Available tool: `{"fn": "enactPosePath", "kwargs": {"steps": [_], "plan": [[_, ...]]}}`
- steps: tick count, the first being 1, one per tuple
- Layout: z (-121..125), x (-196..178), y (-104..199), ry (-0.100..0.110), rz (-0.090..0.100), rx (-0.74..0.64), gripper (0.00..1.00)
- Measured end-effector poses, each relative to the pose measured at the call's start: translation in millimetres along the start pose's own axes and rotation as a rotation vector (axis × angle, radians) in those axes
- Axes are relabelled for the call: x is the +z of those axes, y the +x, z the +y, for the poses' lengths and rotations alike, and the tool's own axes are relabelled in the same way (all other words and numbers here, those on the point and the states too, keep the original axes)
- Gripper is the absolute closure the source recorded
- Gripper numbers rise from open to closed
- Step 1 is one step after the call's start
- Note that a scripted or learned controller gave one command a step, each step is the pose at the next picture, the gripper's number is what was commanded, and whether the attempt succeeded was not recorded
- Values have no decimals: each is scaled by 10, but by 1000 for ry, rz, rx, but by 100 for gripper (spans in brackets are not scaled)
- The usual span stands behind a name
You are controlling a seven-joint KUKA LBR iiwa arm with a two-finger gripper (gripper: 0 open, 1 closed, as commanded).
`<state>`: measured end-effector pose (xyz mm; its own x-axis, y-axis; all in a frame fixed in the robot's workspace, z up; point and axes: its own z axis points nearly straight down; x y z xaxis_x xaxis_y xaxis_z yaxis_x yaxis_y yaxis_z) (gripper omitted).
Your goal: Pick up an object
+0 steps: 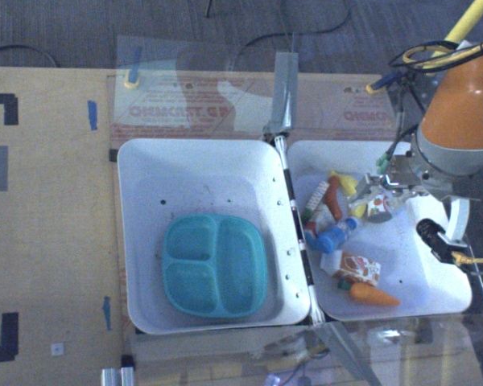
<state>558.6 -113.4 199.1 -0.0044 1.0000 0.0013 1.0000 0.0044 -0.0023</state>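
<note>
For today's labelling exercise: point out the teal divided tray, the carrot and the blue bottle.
teal divided tray [215,265]: camera view, centre ridge.
carrot [373,296]: camera view, mid-body.
blue bottle [333,237]: camera view, its body.

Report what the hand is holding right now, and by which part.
Cannot be told. The hand sits low over the clutter in the right bin, at a small red-and-white item.

Arm enters from right, at far side of scene, orange band above grey wrist. Wrist angles down and leftward. Gripper sits at arm's left end, low, pointing left and slightly near. Cables loop over arm's far side.
</note>
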Motion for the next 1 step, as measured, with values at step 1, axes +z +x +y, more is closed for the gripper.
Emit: {"fn": "enactPosePath", "kwargs": {"steps": [1], "plan": [[300,947,-358,-5,-2,-8,0]]}}
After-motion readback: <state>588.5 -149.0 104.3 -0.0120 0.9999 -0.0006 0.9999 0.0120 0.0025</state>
